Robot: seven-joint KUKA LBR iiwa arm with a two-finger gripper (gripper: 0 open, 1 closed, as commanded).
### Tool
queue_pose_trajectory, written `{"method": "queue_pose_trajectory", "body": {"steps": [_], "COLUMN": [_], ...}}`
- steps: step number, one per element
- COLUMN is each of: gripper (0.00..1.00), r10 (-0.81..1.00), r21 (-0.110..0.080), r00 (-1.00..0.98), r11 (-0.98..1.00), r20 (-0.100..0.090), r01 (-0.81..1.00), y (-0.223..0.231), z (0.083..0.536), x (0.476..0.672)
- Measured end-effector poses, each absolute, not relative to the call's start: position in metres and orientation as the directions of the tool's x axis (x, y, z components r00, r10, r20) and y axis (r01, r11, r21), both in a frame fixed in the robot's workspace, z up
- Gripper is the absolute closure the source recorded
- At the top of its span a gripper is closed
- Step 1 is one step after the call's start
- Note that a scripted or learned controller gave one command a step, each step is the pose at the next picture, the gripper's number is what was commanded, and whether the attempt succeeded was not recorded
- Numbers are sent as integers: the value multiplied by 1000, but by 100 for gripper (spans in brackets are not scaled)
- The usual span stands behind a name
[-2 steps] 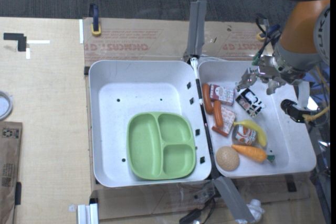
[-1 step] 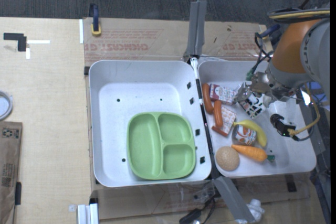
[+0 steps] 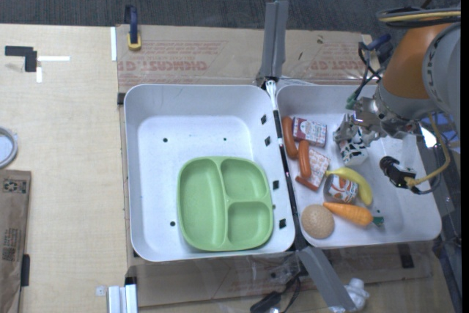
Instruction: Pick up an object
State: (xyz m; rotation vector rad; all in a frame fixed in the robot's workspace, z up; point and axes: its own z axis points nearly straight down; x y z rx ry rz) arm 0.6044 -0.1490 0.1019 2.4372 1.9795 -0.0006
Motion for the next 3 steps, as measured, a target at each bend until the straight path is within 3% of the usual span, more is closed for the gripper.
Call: {"method": "queue_pose_trajectory", "body": {"steps": [1, 2, 3], "gripper": [100, 100, 100], "r10": [994, 993, 999], "r21": [-3, -2, -4], "r00": [112, 114, 36], "r11": [-112, -114, -36], "r20": [-1, -3, -1], "r01": [994, 993, 999], "y": [-111, -103, -92], "z": [234, 400, 234], "x": [595, 534, 580]}}
